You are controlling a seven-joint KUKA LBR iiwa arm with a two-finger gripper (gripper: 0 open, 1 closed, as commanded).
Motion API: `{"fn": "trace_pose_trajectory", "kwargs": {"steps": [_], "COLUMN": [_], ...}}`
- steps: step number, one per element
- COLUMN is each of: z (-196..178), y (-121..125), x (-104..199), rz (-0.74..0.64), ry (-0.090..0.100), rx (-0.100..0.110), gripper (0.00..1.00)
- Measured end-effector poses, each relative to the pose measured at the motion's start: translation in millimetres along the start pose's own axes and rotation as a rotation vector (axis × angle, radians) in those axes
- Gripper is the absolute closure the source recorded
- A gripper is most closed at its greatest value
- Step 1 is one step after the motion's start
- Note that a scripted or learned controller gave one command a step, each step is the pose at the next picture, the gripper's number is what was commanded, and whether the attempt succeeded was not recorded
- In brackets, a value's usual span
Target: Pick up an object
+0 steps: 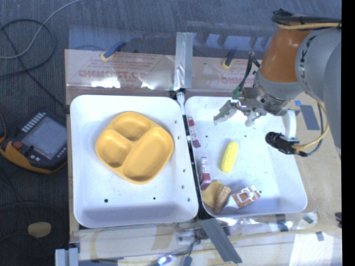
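we see the gripper [237, 113] hanging over the far part of the right bin [288, 198], its two fingers spread apart with nothing between them, so it is released and empty. the nearest candidate to pick is the corn cob [229, 155], lying on the bin floor just below the gripper in the view, well apart from the walls. it is a short yellow cob, rounded and lightly ribbed, tilted a little off vertical in the picture. our worry is its round shape: if the fingers close across the long axis or off centre, it could roll or squirt out sideways. a descent that lands a fingertip on top of it would push it away instead. the bread piece [216, 195] and the small orange packet [245, 196] sit near the front wall, touching or nearly so, we cannot quite tell, and a grasp there risks catching both or the wall. the yellow divided plate [135, 146] fills the left bin [89, 204].
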State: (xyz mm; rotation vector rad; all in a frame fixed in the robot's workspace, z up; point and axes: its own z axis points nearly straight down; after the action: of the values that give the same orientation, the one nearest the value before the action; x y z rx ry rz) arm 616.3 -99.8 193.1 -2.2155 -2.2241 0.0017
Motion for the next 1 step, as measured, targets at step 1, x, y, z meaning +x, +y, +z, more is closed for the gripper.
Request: {"fn": "trace_pose_trajectory", "kwargs": {"steps": [1], "z": [100.4], "y": [-38.9], "x": [-34.5], "rz": [-0.099], "ry": [0.000], "rx": [-0.003], "gripper": [0.00]}}
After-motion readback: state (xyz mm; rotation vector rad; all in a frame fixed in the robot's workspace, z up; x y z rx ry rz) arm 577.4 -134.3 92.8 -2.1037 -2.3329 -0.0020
